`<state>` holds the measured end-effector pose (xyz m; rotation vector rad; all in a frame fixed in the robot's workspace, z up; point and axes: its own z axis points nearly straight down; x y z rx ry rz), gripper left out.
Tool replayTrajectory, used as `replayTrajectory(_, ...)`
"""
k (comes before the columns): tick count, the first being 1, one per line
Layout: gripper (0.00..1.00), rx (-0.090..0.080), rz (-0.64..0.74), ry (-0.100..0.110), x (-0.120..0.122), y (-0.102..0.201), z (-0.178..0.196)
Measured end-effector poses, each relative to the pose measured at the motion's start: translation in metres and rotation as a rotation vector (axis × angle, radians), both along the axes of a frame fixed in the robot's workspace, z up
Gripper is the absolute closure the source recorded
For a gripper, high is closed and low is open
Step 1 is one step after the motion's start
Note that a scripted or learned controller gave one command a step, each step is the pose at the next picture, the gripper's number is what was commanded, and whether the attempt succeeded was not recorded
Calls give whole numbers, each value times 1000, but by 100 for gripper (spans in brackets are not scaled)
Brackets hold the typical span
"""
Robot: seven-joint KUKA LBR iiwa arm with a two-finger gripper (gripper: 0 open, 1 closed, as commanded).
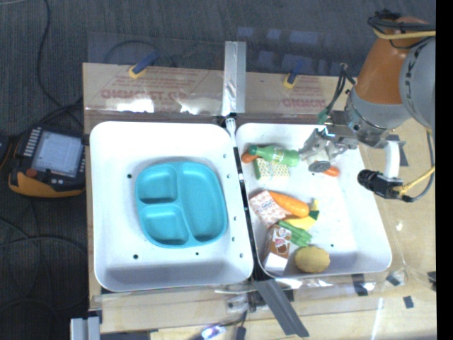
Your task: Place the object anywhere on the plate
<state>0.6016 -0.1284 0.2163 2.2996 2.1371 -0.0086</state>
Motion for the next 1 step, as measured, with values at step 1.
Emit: replayTrajectory(1, 100, 6, 218, 1, 5, 72, -34)
